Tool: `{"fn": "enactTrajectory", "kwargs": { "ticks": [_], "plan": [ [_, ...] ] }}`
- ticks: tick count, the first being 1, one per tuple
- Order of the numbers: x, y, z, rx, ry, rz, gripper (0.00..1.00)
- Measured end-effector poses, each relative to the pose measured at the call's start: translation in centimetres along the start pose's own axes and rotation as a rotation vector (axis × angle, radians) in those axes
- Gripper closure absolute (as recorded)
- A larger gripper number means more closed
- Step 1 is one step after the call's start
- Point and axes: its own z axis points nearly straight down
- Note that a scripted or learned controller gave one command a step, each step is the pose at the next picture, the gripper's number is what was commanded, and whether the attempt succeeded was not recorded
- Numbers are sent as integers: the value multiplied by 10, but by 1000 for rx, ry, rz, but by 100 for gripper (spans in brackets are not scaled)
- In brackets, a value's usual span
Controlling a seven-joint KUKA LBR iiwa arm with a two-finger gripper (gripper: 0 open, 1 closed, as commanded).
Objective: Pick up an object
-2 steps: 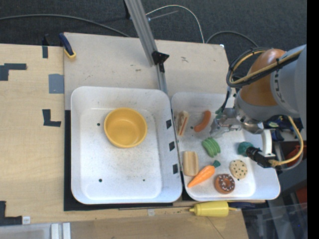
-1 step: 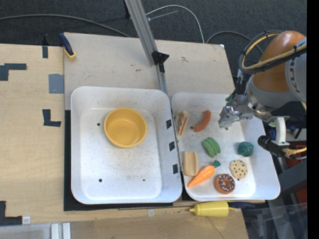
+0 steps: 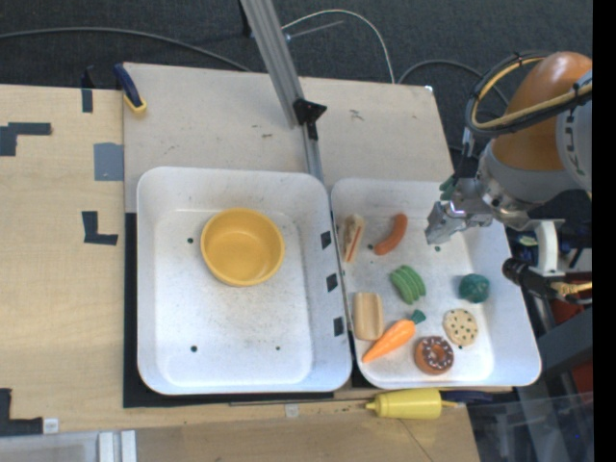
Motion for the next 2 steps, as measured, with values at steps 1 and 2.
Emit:
{"fn": "enactTrajectory", "kwargs": {
  "ticks": [1, 2],
  "plan": [
    [62, 14, -9, 0, 2, -7, 100],
    [122, 27, -3, 2, 2, -7, 100]
  ]
}}
